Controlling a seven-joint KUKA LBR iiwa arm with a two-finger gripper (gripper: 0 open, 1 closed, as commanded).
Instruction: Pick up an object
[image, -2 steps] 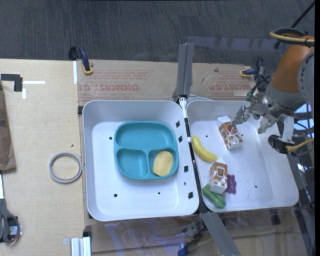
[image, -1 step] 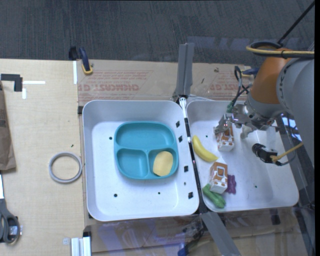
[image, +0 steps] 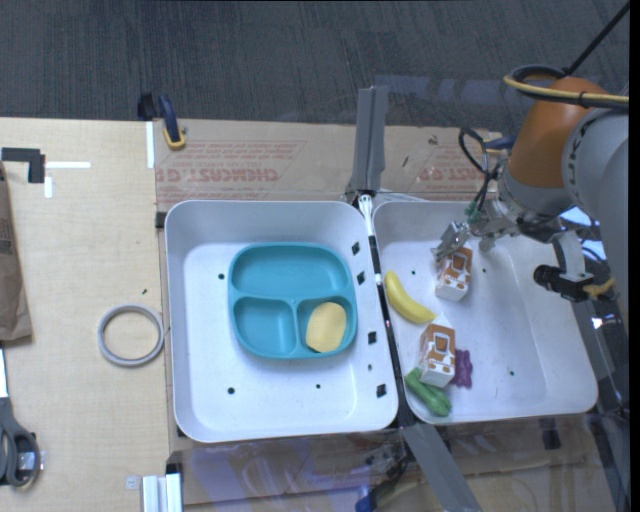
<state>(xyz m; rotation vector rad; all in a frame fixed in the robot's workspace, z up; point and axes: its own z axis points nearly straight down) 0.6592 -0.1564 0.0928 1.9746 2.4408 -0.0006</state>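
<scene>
The pale wooden tabletop bears two smooth white bins. The left bin holds a glossy teal divided plate. At the right bin's eleven o'clock, the metal claw grips a small white-and-orange carton.

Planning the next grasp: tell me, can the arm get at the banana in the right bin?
Probably yes. The banana lies bare on the right bin floor, nothing on top; the gripper hovers close by, above a small carton beside it.

small white-orange carton, upright, right bin, under hand
</scene>
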